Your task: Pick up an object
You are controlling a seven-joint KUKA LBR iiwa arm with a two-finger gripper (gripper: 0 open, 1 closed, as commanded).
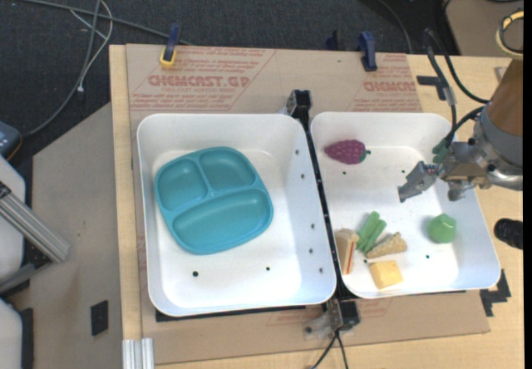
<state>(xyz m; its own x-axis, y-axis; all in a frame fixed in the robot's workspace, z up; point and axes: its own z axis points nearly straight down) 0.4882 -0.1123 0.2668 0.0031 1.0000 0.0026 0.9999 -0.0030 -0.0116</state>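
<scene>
**Arm over right bin, nothing gripped**

Nearest the camera, at the front of the right bin (474,280), lies a yellow cheese block (385,274). Just behind it sit a tan wedge (389,247), a sandwich slice (346,248) with an orange stripe, and a green vegetable piece (371,229), all bunched close together, some touching.

A green round object (442,228) lies apart from that group, toward the right wall of the same bin. A purple bunch of grapes (347,150) rests alone near the back left corner.

The gripper (422,180) hangs over the middle of the right bin, reaching in from the right, above and left of the green round object and well clear of the grapes. No item sits between its fingers. Whether the jaws are apart or together cannot be told from this angle.

The left bin (158,276) holds a blue divided plate (214,199), lying flat toward its back left.
</scene>
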